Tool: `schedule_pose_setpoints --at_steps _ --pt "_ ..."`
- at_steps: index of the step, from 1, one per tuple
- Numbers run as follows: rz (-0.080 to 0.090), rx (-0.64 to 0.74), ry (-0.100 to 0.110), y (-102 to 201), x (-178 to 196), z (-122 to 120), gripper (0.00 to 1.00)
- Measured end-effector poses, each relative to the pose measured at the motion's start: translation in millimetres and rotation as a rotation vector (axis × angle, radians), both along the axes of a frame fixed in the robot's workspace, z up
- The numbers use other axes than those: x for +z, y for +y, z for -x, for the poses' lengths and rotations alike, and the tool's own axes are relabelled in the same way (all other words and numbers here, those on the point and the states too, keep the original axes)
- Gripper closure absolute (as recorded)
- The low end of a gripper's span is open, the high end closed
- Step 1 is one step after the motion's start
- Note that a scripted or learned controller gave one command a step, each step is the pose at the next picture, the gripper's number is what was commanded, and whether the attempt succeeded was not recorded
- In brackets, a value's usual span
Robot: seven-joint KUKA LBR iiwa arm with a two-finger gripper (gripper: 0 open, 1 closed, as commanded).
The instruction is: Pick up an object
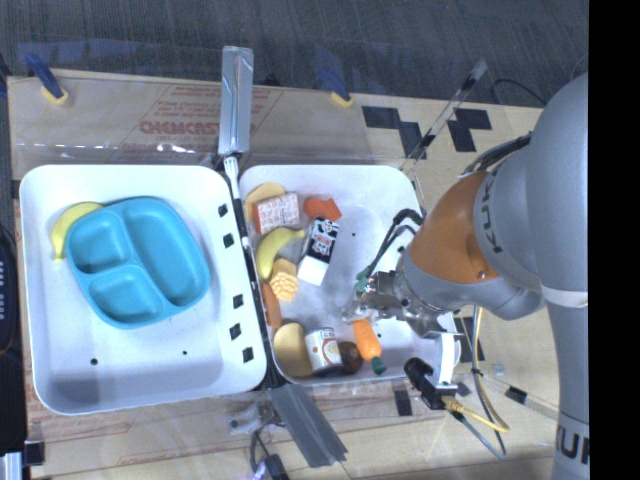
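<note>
The gripper sits low over the front right part of the right bin, directly above an orange carrot-shaped toy. Whether its fingers are apart or together cannot be determined, because the wrist body covers them from above; no object is visibly between them. Behind the gripper, the wrist leads up and to the right into the orange band, and the grey arm continues from there toward the right side of the view, crossing the bin's right wall. The carrot-shaped toy lies flat on the bin floor near the front wall, with its long axis running roughly front to back at a slight tilt; its green tip points toward the front right and its orange end points toward the gripper. Just to its left lie a small carton and a round tan item. Further back in the same bin are a yellow banana and a black-and-white carton. The left bin holds a blue divided tray.
</note>
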State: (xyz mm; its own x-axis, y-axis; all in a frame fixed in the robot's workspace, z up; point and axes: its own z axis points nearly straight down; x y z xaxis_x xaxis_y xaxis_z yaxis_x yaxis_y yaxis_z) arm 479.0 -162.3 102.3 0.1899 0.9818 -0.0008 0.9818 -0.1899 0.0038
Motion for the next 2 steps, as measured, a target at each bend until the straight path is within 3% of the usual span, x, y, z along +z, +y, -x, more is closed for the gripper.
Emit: schedule_pose_setpoints --at_steps 1,2 --pt "0.000 0.167 -0.002 19.4 168.1 0.4 1.00" --pt "-0.001 0.173 0.003 20.0 175.9 0.1 1.00"
